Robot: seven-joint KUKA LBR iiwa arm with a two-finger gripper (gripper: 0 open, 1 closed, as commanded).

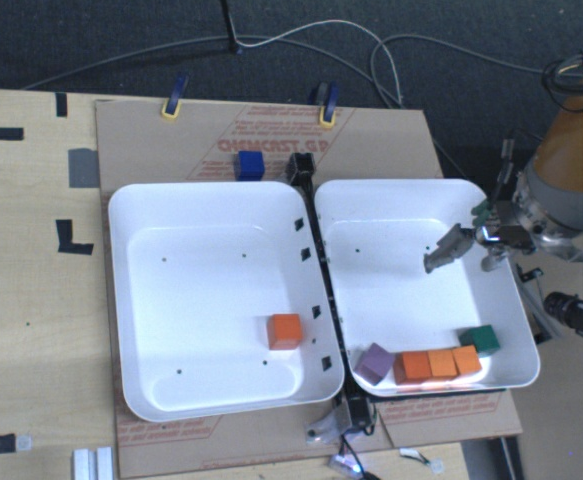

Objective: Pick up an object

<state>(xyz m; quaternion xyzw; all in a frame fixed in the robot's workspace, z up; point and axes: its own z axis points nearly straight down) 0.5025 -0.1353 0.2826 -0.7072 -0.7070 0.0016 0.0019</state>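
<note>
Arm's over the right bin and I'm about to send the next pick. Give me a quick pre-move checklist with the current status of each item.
1. Gripper carries nothing: ok, nothing shows between its fingers.
2. Finger opening wide enough for a block: cannot tell from this angle.
3. Targets within the right bin: ok, purple block, orange blocks and green block lie along its near edge.
4. Targets separated for a clean grasp: not ok, the orange blocks sit in a tight row, with the purple block close to its end.
5. Gripper above a target: not ok, it hangs over bare bin floor, away from the blocks.
6. Alternative target: ok, a lone orange cube sits in the left bin.
</note>
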